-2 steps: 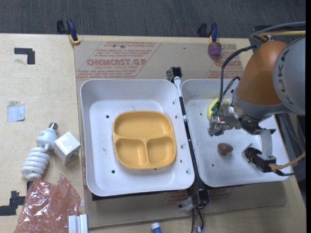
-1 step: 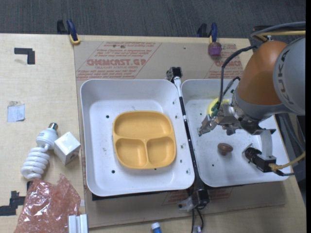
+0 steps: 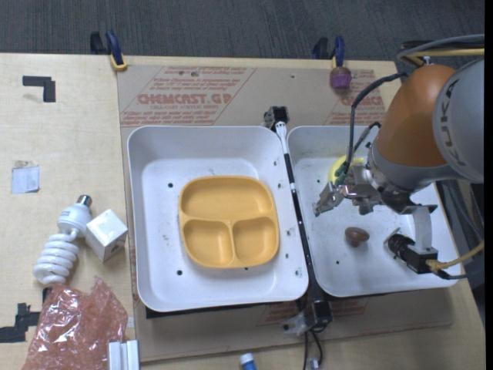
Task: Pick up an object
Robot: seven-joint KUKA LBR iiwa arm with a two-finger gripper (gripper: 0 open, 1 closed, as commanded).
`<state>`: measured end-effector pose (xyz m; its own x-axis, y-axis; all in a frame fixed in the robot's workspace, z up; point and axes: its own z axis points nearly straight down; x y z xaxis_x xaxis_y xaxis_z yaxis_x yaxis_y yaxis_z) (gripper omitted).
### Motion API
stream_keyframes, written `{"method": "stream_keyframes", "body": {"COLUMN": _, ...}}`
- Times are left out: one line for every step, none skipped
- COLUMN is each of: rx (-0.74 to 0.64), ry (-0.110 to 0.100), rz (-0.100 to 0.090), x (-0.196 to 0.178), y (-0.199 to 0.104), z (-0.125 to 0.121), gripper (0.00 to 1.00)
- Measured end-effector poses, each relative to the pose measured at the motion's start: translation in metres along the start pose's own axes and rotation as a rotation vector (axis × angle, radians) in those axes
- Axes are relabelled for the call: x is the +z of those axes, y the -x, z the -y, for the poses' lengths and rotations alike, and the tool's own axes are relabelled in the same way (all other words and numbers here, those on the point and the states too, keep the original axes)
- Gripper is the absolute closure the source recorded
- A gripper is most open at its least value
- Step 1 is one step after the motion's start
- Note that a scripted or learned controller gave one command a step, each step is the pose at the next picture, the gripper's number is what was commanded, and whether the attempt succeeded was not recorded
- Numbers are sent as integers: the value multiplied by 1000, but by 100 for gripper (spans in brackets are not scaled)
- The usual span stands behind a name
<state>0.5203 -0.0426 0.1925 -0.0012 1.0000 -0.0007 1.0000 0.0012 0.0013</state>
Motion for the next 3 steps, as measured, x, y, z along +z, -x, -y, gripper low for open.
{"method": "stream_keyframes", "body": {"rx": 3, "ry": -1, "rz": 0, "x": 54, "y": 50, "z": 34, "gripper": 0}}
{"method": "stream_keyframes", "body": {"rx": 3, "ry": -2, "rz": -1, "x": 100, "y": 51, "z": 43, "gripper": 0}}
{"method": "stream_keyframes", "body": {"rx": 5, "ry": 1, "rz": 0, "x": 90, "y": 52, "z": 42, "gripper": 100}}
